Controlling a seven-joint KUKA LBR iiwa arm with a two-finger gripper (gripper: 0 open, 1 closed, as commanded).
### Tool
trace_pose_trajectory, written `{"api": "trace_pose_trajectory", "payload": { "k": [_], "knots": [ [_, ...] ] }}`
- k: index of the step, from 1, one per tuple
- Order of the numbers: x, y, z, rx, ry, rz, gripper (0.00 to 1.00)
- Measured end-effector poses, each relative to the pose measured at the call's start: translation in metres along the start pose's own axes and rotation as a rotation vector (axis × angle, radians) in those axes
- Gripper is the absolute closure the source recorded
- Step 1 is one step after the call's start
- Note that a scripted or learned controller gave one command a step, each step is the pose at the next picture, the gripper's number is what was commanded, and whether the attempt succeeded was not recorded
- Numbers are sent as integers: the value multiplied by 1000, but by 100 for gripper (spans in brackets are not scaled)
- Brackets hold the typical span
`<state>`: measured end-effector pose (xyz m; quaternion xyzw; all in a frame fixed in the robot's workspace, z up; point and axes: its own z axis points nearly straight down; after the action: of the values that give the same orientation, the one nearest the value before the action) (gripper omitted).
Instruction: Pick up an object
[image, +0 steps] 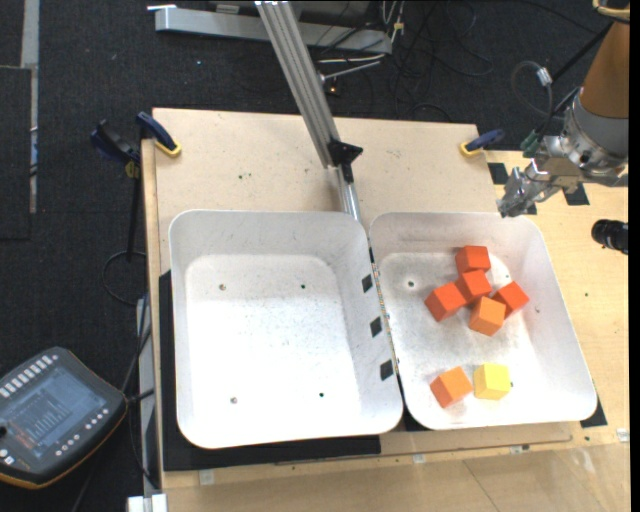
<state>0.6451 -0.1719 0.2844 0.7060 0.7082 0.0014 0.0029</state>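
Several blocks lie in the right bin (560, 330). A cluster of orange-red cubes (475, 285) sits near its middle, with an orange cube (489, 315) at the cluster's front. Nearer the front edge rest a second orange cube (451, 386) and a yellow cube (492, 381) side by side. My gripper (517, 198) hangs above the bin's far right corner, up and to the right of the cluster, with nothing seen between its fingers.
The left bin (200, 300) stands beside the right one. A slanted metal pole (305, 85) rises from between the bins at the back. Clamps (160, 135) grip the board's far corners. A teach pendant (50, 415) lies at the lower left.
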Motion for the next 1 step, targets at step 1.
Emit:
{"api": "trace_pose_trajectory", "payload": {
  "k": [1],
  "knots": [
    [56, -4, 18, 8, 4, -4, 100]
  ]
}}
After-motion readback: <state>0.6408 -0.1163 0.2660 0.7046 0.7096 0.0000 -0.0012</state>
